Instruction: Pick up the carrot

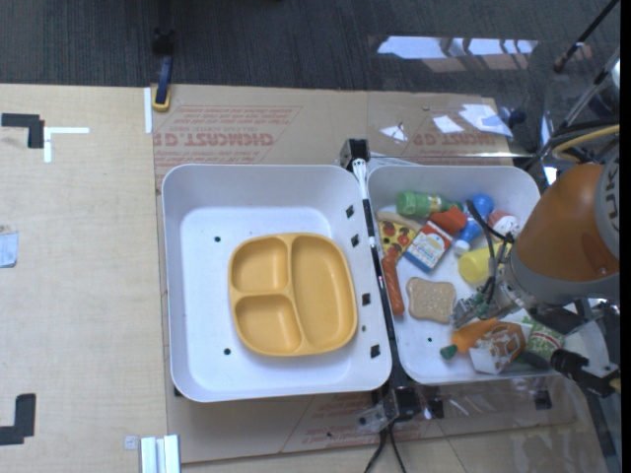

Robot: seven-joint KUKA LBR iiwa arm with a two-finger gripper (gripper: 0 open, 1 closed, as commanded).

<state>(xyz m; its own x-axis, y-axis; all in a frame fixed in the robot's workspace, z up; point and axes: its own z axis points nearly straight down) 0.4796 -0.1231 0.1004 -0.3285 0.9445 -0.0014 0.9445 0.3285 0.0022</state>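
The gripper [480,308] hangs low over the carrot [471,334] in the right bin [419,361]. Its grip cannot be told. The carrot looks not yet lifted.

The arm [577,235] is seen reaching in from the right, its orange band turned toward the camera. The wrist is angled down and leftward. The gripper [471,308] is held low, its tip partly hidden.

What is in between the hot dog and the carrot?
In the camera view, a slice of bread lies between the hot dog and the carrot, in the right bin.
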